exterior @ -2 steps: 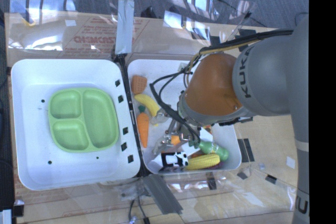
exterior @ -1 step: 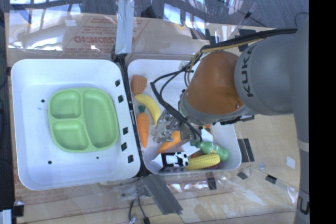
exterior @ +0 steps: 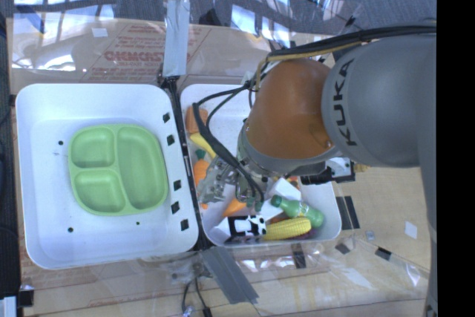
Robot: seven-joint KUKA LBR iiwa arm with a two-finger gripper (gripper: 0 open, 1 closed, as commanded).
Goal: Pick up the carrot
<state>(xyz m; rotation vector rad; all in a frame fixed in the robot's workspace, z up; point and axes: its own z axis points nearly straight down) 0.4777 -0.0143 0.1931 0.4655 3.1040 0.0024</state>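
Observation:
My gripper (exterior: 221, 185) is low in the left part of the right bin (exterior: 330, 223), under the orange band of the wrist (exterior: 289, 111). An orange carrot (exterior: 200, 170) lies against the bin's left wall, right beside the gripper's metal tip. Another orange piece (exterior: 234, 206) shows just below the gripper, and a third (exterior: 194, 117) near the bin's far left corner. The arm hides much of the bin, so I cannot see whether anything sits in the gripper.
A yellow item (exterior: 202, 145), a corn cob (exterior: 288, 229), a green vegetable (exterior: 298, 210) and a black-and-white block (exterior: 248, 226) share the right bin. The left bin (exterior: 37, 159) holds a green divided plate (exterior: 119, 168).

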